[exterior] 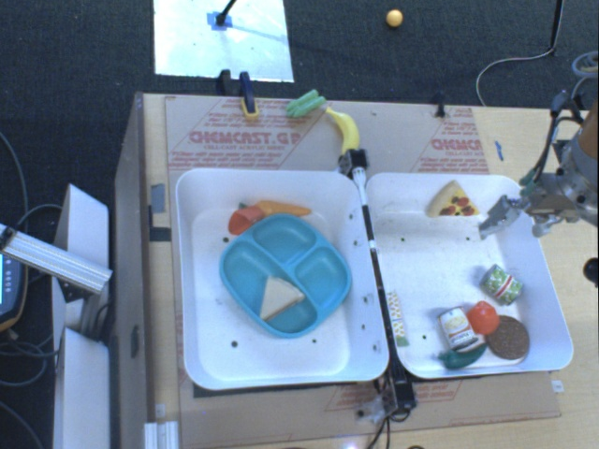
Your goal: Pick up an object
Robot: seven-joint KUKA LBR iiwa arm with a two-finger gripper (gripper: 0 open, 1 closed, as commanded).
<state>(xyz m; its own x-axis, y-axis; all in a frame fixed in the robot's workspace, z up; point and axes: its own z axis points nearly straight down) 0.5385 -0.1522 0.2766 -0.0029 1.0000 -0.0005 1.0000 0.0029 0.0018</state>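
My gripper [518,221] hangs over the right bin [421,269] near its back right corner, open, with only white bin floor showing between its fingers. A pizza slice [454,200] lies just to its left. Below it in the view a green can [502,283] rests on the bin floor. Near the front edge sit a small labelled jar [456,325], a red tomato [483,317], a brown cookie [508,339] and a green vegetable [463,355], packed close together.
The left bin [211,344] holds a blue divided plate [309,251] with a sandwich wedge [279,297], plus a carrot [281,209] and a red piece [245,220]. A banana [344,129] and a green item [304,104] lie behind the bins.
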